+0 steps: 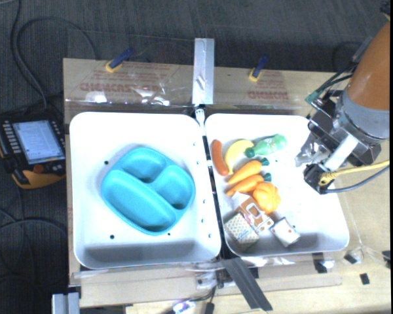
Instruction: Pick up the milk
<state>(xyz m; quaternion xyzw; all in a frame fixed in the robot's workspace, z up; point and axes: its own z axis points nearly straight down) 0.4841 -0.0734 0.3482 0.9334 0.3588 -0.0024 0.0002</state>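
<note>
The milk is a small white carton lying near the front right corner of the right bin. It rests beside a brown-patterned box and a checkered carton. My gripper hangs over the right side of that bin, well behind the milk and apart from it. Nothing shows in the gripper.
The right bin also holds a red sausage, a banana, a green bottle, a carrot and an orange pepper. A blue divided plate lies in the left bin. A yellow cable trails from the wrist.
</note>
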